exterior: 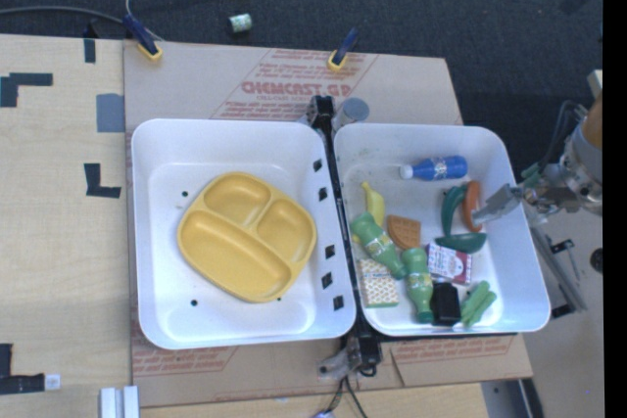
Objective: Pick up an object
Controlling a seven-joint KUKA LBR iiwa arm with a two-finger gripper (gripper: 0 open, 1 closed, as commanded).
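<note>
The right bin [509, 162] holds several toy foods: a blue bottle [436, 169], a yellow banana [373, 203], two green bottles [378, 246] [418, 281], a brown waffle piece [403, 231], an orange carrot-like piece [473, 200], a green pepper [451, 208], a red and white carton [448, 262], a black block [446, 302] and a green pod [478, 302]. My gripper [505, 199] hangs low over this bin's right rim, just right of the orange piece. Nothing shows in its grasp.
The left bin [157, 152] holds a yellow divided plate [247, 235]. A square cracker [377, 284] lies by the divider between the bins. Cardboard lies under both bins, held by clamps [343, 49] at the back. The grey arm [583, 171] stands at the right.
</note>
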